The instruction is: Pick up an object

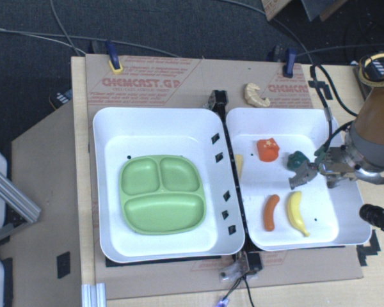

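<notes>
yellow banana [297, 213], flat, right bin [345, 232]

Left bin [102, 171] has a green divided plate [162, 194] sitting in the middle. Right bin [320, 232] holds a red block [267, 149] near its far edge, a dark green thing [298, 159] just beside it, plus an orange sausage [270, 212] and a banana [297, 212] side by side toward the near edge. The gripper [305, 174] reaches in from the bin's right edge, above the banana, close to the green thing.

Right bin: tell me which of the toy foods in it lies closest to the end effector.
The dark green toy, just left of the end effector. The red toy sits farther left; the banana and sausage lie lower down.
</notes>
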### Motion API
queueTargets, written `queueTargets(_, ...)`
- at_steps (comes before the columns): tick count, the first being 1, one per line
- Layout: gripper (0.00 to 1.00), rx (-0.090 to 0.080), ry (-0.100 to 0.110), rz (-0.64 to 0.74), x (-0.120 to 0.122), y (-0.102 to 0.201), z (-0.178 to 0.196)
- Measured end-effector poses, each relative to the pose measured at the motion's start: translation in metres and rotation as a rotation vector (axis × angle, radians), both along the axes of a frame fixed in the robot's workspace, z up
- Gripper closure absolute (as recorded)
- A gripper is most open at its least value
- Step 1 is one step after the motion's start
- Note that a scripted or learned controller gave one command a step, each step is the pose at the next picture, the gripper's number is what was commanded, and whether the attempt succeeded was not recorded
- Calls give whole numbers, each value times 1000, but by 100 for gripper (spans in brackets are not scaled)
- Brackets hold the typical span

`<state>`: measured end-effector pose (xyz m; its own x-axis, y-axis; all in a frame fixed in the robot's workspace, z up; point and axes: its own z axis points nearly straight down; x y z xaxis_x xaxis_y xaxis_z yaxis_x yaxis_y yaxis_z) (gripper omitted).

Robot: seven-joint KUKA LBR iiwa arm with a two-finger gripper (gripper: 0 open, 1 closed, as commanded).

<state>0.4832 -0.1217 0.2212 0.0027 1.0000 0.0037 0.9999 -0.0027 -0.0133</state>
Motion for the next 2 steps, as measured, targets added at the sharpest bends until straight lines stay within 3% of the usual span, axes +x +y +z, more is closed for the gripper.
queueTargets(1,0,-2,-11,3,3,0,5)
queueTargets(2,0,0,-5,3,9,6,-54)
